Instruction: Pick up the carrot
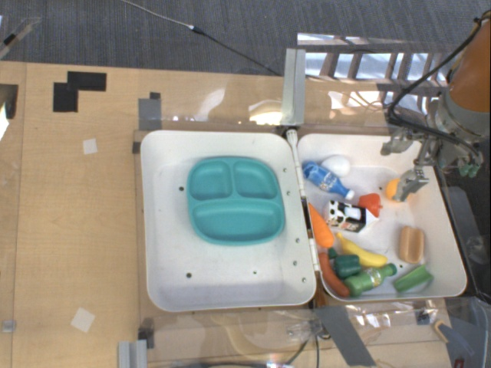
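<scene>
The carrot [321,226] is an orange tapered piece lying along the left wall of the right bin [453,244], its tip pointing toward the back. A black-and-white toy [347,215] lies just to its right and a yellow banana [362,251] just in front. My gripper [415,179] hangs over the back right part of that bin, well to the right of the carrot. It is next to a small yellow-orange piece [392,188]. I see nothing held in it.
The right bin also holds a blue bottle [325,179], a red piece [370,203], a tan bun [412,244], a green bottle [369,278], a green vegetable [412,278] and a red-brown piece [329,271]. A teal divided plate [234,200] sits in the left bin [165,274].
</scene>
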`<move>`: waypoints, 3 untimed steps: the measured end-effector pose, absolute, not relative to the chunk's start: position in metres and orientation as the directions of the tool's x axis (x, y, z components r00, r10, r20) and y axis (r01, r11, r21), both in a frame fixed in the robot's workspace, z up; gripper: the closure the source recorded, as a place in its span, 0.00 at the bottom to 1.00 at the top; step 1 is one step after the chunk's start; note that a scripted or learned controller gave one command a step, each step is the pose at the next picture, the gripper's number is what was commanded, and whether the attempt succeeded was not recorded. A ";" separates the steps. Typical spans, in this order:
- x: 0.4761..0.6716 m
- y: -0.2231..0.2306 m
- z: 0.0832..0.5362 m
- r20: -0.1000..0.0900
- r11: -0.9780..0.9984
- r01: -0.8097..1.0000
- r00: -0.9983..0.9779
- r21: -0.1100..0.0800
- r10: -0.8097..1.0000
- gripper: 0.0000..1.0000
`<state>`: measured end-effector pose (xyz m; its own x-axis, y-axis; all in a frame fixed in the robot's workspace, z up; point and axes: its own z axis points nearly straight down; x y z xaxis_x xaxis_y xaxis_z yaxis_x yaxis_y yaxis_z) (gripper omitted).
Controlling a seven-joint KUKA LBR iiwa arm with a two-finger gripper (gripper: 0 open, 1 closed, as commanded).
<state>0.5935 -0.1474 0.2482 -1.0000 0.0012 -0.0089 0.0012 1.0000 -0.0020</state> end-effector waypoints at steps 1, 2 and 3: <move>0.631 -0.199 0.158 0.000 1.000 -0.019 -1.000 0.000 -0.019 0.00; 0.661 -0.206 0.087 -0.004 1.000 -0.028 -1.000 -0.002 -0.028 0.00; 0.629 -0.206 0.213 -0.020 0.967 -0.254 -0.967 -0.011 -0.254 0.00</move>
